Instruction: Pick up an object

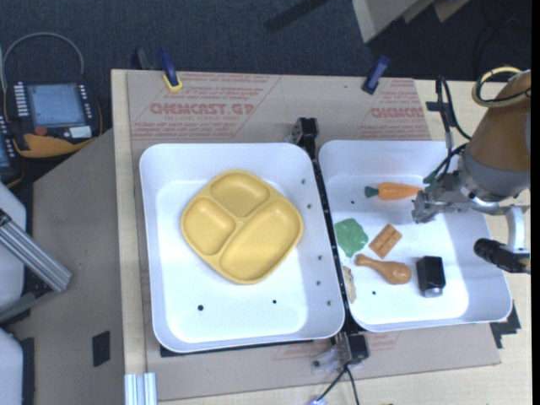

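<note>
Two white bins on my bench. Left bin (169, 310): one yellow divided plate (242, 225). Right bin (481, 306): toy carrot (395, 191), green leaf piece (350, 235), brown cracker block (386, 240), tan drumstick (385, 268), black block (431, 275). I read the gripper (426, 207) low over the right bin's upper area, its tip just right of the carrot's orange end; touching or apart, I cannot tell. Jaw opening: cannot tell. Nothing seen between the fingers.
</note>
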Motion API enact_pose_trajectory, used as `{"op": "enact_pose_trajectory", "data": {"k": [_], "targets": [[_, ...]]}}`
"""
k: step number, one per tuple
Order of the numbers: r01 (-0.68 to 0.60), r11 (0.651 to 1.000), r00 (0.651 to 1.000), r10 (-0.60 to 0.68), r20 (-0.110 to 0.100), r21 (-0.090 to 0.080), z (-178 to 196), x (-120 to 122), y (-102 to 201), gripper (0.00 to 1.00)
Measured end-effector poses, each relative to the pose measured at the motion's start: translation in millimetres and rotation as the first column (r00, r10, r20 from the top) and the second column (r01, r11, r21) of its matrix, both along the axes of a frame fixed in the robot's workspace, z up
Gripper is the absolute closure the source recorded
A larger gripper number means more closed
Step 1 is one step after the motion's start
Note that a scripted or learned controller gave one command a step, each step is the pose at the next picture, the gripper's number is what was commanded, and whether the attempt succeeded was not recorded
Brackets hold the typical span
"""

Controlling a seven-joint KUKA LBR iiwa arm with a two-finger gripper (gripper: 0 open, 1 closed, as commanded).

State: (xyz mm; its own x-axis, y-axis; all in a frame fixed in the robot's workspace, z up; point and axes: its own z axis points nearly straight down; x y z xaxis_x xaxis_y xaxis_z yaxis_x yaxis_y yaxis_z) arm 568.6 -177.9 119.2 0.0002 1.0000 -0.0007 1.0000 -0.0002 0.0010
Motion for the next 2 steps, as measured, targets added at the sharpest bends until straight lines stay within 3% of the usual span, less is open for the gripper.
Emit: {"op": "enact_pose_trajectory", "data": {"k": [2], "targets": [[-0.001,1.000,1.000,0.001,0.008,-0.003,121,18,-7,1.00]]}}
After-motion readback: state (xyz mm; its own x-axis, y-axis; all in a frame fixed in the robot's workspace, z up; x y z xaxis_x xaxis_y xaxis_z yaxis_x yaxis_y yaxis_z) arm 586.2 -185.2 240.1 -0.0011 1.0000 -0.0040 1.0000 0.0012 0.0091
